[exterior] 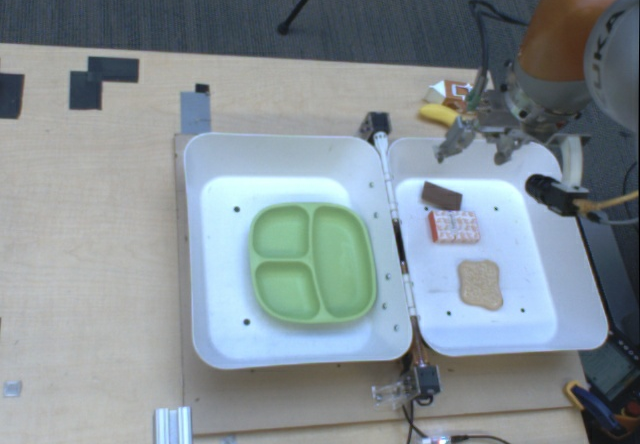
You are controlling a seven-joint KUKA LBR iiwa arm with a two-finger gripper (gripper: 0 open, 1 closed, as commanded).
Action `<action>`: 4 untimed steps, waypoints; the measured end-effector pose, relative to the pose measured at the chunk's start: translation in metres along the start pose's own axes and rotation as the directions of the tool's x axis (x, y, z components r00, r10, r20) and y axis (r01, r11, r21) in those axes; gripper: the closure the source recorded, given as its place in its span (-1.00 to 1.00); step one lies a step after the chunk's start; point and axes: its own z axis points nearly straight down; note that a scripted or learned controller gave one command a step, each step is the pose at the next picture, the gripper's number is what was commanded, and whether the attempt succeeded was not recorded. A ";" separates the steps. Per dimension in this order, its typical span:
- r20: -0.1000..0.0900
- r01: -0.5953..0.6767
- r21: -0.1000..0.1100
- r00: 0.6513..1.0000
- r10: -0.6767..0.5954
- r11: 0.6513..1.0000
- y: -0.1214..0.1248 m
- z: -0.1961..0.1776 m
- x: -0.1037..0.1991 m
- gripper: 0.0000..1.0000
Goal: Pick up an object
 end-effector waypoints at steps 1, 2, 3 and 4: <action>0.000 -0.003 0.004 1.000 0.003 1.000 -0.039 0.110 -0.034 -1.00; 0.001 -0.003 -0.003 1.000 0.003 1.000 -0.118 0.136 -0.035 -1.00; 0.002 -0.003 -0.010 1.000 0.003 1.000 -0.116 0.124 -0.035 1.00; 0.001 -0.002 -0.010 1.000 0.002 1.000 -0.116 0.124 -0.035 -1.00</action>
